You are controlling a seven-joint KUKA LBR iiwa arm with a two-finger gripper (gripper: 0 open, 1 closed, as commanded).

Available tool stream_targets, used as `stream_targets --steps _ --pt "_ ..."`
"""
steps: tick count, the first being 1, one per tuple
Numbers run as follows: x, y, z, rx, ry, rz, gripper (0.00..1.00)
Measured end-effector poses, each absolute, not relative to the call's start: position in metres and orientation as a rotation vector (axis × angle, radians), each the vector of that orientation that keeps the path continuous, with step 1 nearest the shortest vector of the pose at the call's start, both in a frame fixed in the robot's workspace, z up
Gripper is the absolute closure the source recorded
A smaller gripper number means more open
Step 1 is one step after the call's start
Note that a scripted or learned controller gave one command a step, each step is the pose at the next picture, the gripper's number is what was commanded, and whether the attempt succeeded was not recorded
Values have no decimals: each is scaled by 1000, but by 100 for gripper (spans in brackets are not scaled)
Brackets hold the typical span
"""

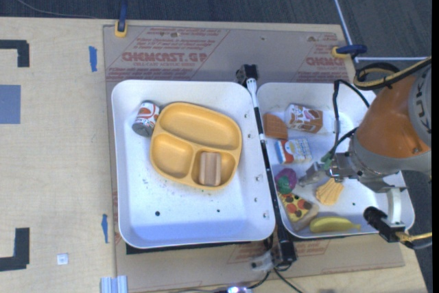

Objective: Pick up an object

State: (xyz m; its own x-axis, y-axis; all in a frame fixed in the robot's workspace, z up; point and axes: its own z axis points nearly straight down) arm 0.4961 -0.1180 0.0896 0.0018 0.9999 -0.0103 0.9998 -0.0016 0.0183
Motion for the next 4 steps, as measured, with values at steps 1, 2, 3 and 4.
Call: stream_targets --steps 1,2,3,4 --pt "498 -122 101 2205 2192 9 100" --pt "498 -122 101 2206 2193 8 0" --pt "499 -122 111 2204 2190 11 100" --pt "499 -122 111 2204 2190 11 0"
